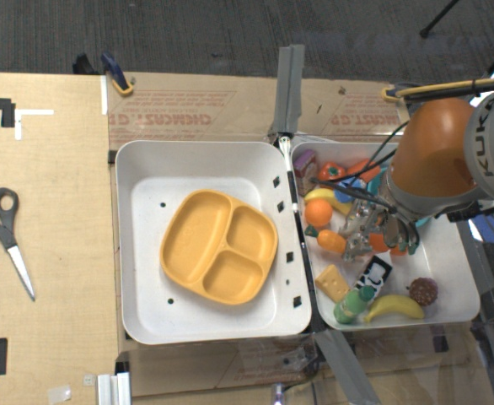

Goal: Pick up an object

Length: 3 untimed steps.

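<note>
Arm: grey, orange band [432, 150] above the wrist, reaching in from the right over the right bin.
Hand [361, 241]: low over the middle of the right bin, among the toy food; whether it is released or clenched cannot be told, and nothing is clearly seen in its grasp.
Right bin [459, 247]: white, shallow, on the worktop's right part, crowded with small things.
Orange [319, 213]: near the bin's left wall, just left of the hand.
Lemon [321, 196]: yellow, touching the orange on its far side.
Carrot piece [331, 242]: orange, just below the orange, beside the hand.
Tomato [332, 173]: red with a green top, toward the bin's far left corner.
Cheese [332, 283]: pale yellow wedge, near the bin's near left corner.
Black-and-white block [373, 272]: just below the hand, tilted.
Banana [393, 309]: along the bin's near edge.
Green piece [348, 310]: touching the banana's left end.
Dark red fruit [423, 291]: near the bin's near right corner, just beside the banana's tip.
Left bin [137, 226]: white, holds one yellow tray [220, 246] with three compartments, lying in its middle.
Scissors [9, 236]: on the worktop [45, 310] by its left edge, well apart from both bins.
</note>
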{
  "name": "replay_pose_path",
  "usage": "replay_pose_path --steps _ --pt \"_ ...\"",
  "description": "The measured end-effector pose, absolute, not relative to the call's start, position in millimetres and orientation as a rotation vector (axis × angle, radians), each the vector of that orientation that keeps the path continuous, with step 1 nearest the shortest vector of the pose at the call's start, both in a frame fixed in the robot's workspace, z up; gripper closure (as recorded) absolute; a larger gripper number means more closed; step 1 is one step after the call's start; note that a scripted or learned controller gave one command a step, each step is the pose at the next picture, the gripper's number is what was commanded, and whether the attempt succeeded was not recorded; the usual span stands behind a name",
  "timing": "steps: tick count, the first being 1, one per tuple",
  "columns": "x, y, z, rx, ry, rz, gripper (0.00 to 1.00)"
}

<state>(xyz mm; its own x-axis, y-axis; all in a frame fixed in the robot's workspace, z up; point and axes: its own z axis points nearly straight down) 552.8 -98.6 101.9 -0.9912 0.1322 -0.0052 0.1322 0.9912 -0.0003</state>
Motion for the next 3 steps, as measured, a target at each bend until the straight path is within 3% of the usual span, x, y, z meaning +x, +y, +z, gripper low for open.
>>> replay_pose_path --steps 1,3 --pt "552.8 -98 102 0.208 3.130 -0.001 0.00" --pt "607.9 -94 93 0.315 3.124 0.000 0.00"
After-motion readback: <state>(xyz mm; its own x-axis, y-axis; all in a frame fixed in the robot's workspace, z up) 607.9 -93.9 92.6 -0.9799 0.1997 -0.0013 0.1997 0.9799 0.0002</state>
